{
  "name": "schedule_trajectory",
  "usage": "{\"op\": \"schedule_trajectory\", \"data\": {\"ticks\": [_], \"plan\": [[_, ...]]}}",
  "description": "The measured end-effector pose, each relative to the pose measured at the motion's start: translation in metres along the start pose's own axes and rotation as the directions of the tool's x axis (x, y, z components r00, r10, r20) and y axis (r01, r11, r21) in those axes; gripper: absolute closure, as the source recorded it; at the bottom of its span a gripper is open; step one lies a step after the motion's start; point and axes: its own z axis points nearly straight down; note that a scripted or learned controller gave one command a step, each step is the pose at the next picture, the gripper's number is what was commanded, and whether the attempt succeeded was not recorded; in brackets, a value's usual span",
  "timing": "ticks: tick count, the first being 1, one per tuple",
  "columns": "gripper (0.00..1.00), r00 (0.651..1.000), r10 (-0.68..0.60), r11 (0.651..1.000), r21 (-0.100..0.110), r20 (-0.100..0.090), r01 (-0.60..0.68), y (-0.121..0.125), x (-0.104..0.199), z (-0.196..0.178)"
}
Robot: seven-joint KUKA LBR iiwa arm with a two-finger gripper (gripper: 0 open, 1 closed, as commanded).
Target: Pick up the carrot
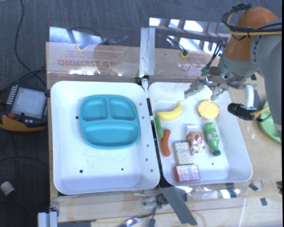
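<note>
The carrot (pixel 165 142) lay at the left edge of the right bin (pixel 241 167), long axis near vertical in frame, green top toward the upper left. The gripper (pixel 206 88) hung at upper right, jaws spread and empty; the carrot sat to its lower left. Cardboard (pixel 92 60) lettering was only partly legible.

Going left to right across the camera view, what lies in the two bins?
Blue divided plate → green vegetable piece → carrot → banana → checkered box → small carton → green bottle.
</note>
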Motion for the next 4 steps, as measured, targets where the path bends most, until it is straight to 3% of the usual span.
{"op": "schedule_trajectory", "data": {"ticks": [1, 2, 3, 4], "plan": [[0.0, 0.974, 0.225, 0.974, -0.027, -0.008, -0.225, -0.042, 0.046, 0.067], [0.0, 0.988, 0.157, 0.988, 0.001, -0.006, -0.157, -0.123, 0.077, -0.006], [0.0, 1.0, 0.01, 1.0, -0.001, -0.002, -0.01, -0.108, 0.084, -0.006], [0.0, 0.999, 0.052, 0.999, 0.002, -0.003, -0.052, -0.155, 0.115, -0.006]]}}
